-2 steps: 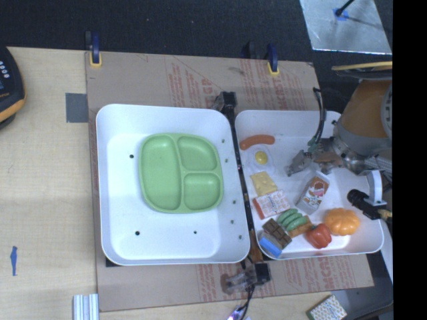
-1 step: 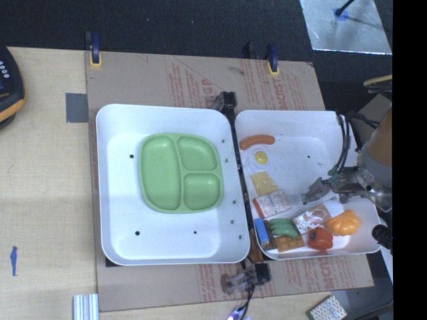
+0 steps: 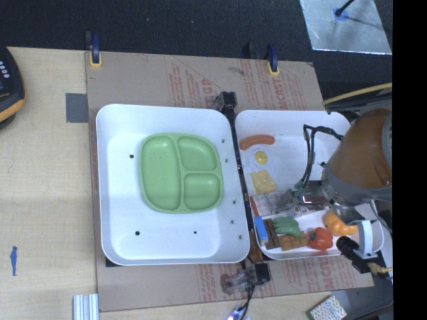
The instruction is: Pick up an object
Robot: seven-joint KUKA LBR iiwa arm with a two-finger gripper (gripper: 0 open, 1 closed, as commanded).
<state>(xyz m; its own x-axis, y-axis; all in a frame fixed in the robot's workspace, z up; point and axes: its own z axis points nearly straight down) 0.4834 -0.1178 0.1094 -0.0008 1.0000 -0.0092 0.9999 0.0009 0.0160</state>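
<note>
- Two-finger metal gripper sits low in the right white bin, w/ the arm's orange band above it; can't tell its state.
- Nearest targets: green toy veg, red toy pepper, brown block, packed touching — risk of wedging or nudging instead of grasping.
- Pale yellow cheese slice lies flat, may slip.
- Toy sausage, fried egg lie apart, easier.

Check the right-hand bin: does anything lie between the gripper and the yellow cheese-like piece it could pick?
Nothing visible does. The gripper hovers low in the right bin, just right of the yellow piece, with bare white floor between them. The other toy foods lie nearer the front wall, off that line.
</note>
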